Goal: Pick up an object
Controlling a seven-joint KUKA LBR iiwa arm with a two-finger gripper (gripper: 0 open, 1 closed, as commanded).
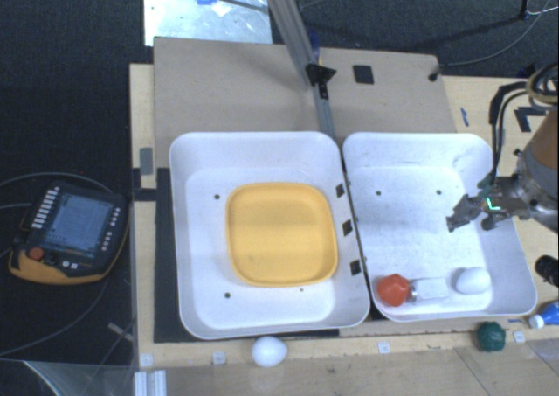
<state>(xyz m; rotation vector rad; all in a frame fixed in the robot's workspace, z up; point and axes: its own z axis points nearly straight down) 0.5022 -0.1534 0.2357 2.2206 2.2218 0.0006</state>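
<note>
End effector point(472, 213) over right bin point(410, 211) | white egg point(472, 281) below, apart

Two white bins point(262, 154). Yellow plate point(282, 233) in left one. Right bin: red-orange ball point(393, 289), white egg-shaped object point(472, 281). Outside: dark green ball point(491, 336), white egg point(269, 351).

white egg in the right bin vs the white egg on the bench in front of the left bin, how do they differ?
Place: the egg in the right bin lies on the bin floor near its front edge; the egg on the bench lies outside, just in front of the left bin.
Neighbours: the binned egg has an orange-red ball and a pale clear object near it; the bench egg lies alone.
Shared: both white, rounded, similar in size, and neither is in the gripper.
</note>
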